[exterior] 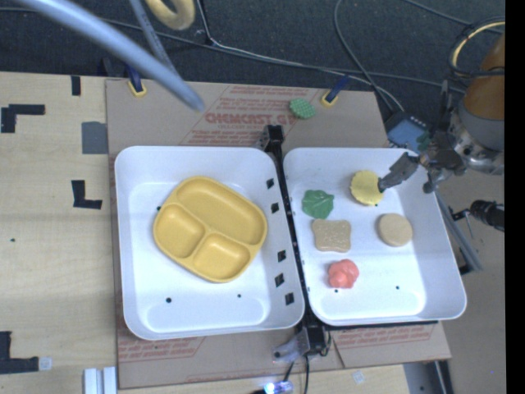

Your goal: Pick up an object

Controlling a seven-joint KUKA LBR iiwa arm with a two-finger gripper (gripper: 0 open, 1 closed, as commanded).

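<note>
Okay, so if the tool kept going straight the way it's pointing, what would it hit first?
Probably the yellow round piece: the tool points down-left with one finger already at its edge. Height above it is unclear from this view.

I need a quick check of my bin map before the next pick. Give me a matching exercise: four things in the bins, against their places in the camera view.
1. yellow tray
2. green piece
3. red piece
4. yellow round piece

A. right bin, nearest the front edge
B. left bin
C. right bin, by the divider
D. right bin, next to the tool

Pairs: 1-B, 2-C, 3-A, 4-D
</note>
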